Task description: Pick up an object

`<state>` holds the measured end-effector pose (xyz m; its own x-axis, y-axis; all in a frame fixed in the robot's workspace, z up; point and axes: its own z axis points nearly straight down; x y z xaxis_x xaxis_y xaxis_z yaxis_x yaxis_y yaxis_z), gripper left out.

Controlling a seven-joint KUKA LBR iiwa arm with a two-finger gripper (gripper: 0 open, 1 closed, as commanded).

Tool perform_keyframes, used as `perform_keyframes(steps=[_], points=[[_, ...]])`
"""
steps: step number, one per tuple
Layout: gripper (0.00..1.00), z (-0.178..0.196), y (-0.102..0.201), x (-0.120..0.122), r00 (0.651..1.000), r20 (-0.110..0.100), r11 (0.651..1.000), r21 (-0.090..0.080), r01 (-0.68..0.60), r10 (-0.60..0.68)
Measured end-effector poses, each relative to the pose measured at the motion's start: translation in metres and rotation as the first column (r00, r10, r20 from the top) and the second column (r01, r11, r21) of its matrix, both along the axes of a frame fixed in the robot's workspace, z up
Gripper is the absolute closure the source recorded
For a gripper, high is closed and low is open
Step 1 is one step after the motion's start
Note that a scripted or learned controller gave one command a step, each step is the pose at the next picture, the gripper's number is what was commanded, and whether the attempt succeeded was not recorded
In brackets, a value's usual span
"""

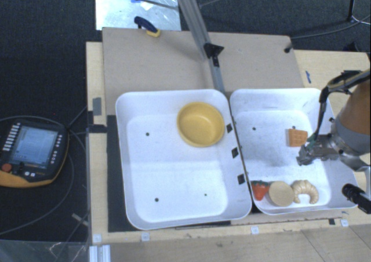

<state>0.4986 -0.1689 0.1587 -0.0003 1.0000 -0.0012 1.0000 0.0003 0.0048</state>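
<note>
Here, a small orange block (296, 137) lies in the right-hand shallow white bin (272, 104), just up and left of the dark two-finger gripper (305, 157) — apart from it. Whether the gripper is parted or closed cannot be told. Below it sit a pale croissant-shaped piece (305, 190), a tan round disc (280, 193) and a red piece (260, 190). Far left, in the left white bin (174, 197) — a yellow bowl (200, 123).

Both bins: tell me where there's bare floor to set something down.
Left bin: open floor everywhere below and left of the yellow bowl. Right bin: a free patch between its left wall and the orange block. Its front edge is crowded by the tomato, round disc and croissant.
</note>
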Motion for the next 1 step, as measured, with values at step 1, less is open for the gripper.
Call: perform_keyframes(steps=[1], points=[[1.00, 0.0439, 0.0057, 0.0027, 1.000, 0.000, 1.000, 0.000, -0.001, 0.001]])
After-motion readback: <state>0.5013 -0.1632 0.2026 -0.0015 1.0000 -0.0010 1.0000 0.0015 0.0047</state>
